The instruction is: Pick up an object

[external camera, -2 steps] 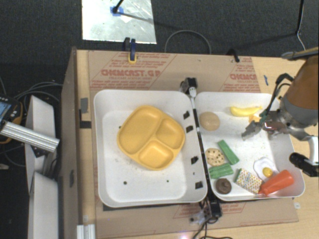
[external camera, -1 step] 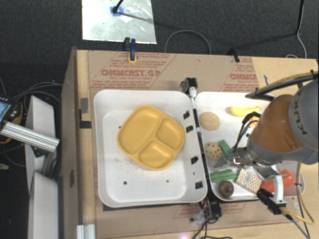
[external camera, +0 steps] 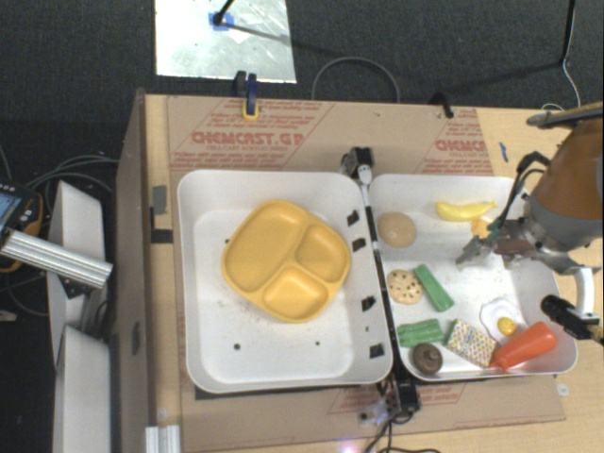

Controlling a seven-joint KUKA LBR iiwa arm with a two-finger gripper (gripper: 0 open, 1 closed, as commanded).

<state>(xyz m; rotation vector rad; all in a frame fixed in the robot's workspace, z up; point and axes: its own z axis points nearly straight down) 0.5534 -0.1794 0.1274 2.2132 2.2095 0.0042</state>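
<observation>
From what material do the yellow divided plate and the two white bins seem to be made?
The yellow divided plate looks like moulded plastic with a smooth, slightly matte finish: uniform colour and rounded compartment edges. The two shallow white bins also seem to be plastic, probably thin formed sheet, judging by their soft rounded rims.

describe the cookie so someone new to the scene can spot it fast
Look in the right white bin, on its left side next to the divider between the bins. The cookie lies there, below a plain tan ball and left of a green stick. It is the only flat round piece with dark specks.
</observation>
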